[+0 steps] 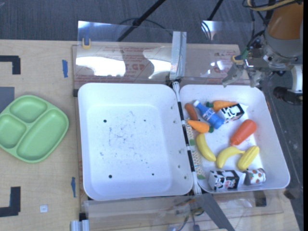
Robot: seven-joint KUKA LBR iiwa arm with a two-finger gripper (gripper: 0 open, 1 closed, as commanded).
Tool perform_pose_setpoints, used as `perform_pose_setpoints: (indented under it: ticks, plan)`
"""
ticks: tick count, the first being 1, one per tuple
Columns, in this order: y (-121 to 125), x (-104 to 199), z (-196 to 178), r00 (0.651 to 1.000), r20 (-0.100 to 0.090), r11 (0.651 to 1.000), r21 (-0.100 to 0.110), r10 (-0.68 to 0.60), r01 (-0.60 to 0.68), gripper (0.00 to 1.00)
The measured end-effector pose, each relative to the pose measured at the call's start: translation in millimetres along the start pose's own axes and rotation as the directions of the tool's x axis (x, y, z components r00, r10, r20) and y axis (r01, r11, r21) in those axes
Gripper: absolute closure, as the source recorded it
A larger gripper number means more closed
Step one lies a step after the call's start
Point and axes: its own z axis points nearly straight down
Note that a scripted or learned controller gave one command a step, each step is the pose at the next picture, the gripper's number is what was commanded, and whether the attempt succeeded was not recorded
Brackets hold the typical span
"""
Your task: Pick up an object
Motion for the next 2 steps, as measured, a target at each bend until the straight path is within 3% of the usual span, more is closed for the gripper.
perform_pose_setpoints:
  ticks: [1,2]
  plan:
    - [-16,32,26,0.999,0.000,0.999,0.000,-0.038,0.038,0.00]
    - [-64,13,114,0.995,0.000,0.995,-0.001,-0.099,0.099,0.00]
